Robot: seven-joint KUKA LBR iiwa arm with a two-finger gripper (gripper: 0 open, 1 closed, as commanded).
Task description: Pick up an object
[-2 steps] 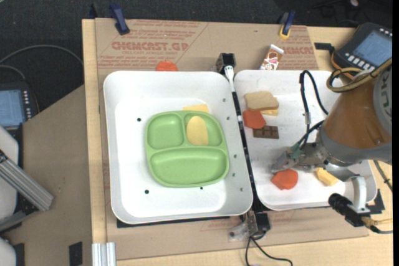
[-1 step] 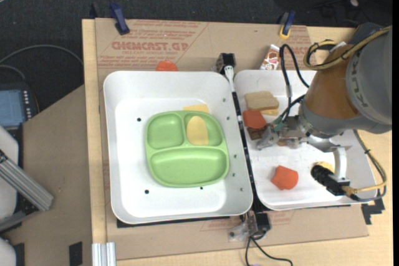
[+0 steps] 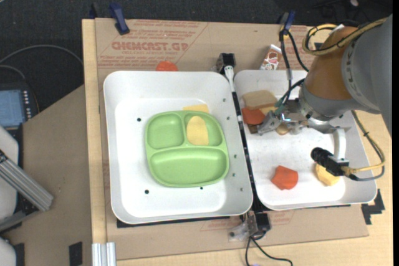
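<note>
Reaching in from the right of the camera view, the grey arm (image 3: 368, 65) with its orange band (image 3: 324, 75) hangs over the far part of the right bin (image 3: 299, 199), and its gripper (image 3: 274, 124) sits low among a small cluster of objects near that bin's left wall. How far apart the fingers stand cannot be told, nor whether anything lies between them; the metal parts blur into the items under them. Touching or just beside the gripper are a red-orange piece (image 3: 252, 115) and, farther back, a tan bread-like slab (image 3: 259, 98) whose long axis runs left to right. Nearer in the same bin an orange-red chunk (image 3: 285, 177) lies alone, well apart from the gripper, roughly as wide as it is long. At the bin's right side a yellow piece (image 3: 326, 176) rests partly under a black part of the arm. The left bin (image 3: 124, 196) holds a green divided plate (image 3: 186, 149) with a pale yellow item (image 3: 197, 130) in its far right compartment, long axis running near to far. Both bins sit on the cardboard-covered desk (image 3: 156, 43).
</note>
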